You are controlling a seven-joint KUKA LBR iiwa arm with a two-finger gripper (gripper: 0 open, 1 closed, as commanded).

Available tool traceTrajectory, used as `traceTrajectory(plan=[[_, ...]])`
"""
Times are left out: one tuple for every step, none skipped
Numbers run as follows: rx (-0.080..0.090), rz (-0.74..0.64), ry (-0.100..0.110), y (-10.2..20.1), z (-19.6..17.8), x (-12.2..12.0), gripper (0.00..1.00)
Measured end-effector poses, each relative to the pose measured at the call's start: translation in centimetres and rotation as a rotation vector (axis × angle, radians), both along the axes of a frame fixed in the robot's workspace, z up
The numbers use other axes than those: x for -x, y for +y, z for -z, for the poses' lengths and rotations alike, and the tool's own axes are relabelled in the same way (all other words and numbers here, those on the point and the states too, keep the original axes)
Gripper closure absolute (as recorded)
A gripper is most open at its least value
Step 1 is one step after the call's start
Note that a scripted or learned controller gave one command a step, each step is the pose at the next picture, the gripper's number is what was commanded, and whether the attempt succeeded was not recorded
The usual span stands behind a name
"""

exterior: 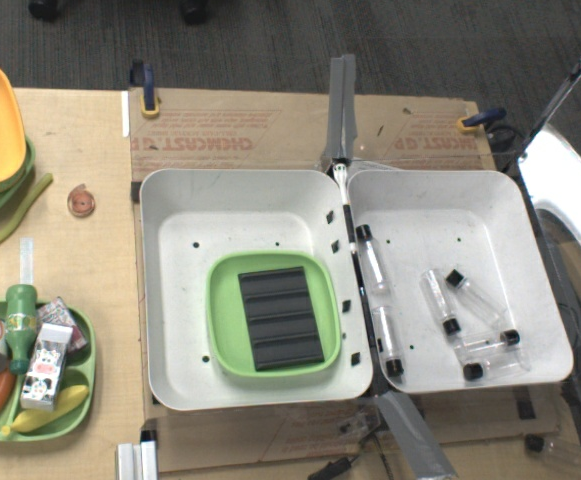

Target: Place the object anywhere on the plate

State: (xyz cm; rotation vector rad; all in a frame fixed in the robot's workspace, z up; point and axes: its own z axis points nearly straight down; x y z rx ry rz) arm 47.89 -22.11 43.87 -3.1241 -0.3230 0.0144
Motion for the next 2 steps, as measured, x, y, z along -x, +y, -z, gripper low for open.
traceTrajectory(plan=[[0.0, 0.0, 0.0, 0.0, 0.01, 0.0, 0.0], [0.0, 0.0, 0.0, 0.0, 0.02, 0.0, 0.0]])
